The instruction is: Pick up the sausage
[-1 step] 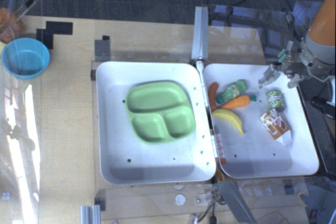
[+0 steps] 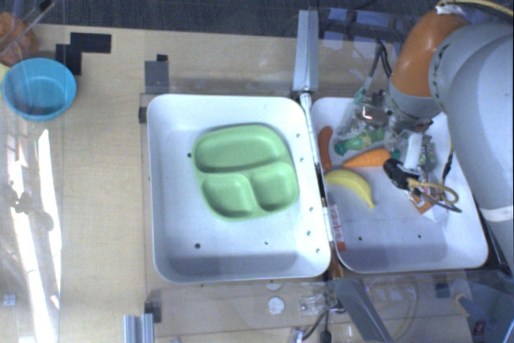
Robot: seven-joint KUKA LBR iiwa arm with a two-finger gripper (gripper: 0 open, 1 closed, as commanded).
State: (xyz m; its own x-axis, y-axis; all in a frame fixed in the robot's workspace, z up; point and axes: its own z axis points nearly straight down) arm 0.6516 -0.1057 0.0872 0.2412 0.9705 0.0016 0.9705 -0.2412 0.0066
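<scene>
The sausage (image 2: pixel 324 147), reddish-brown and slim, lies lengthwise against the left wall of the right bin (image 2: pixel 401 241). My gripper (image 2: pixel 363 124) hangs low over the back of that bin, to the right of the sausage and apart from it. Directly beneath the gripper sit a small green item (image 2: pixel 348 145) and an orange carrot (image 2: pixel 370 159). A yellow banana (image 2: pixel 353 185) lies just in front of the sausage's near end.
The left bin (image 2: pixel 173 245) holds a green divided plate (image 2: pixel 243 169). A blue bowl (image 2: pixel 38 87) stands on the bench at the far left. The metal divider (image 2: pixel 305 52) rises between the bins at the back.
</scene>
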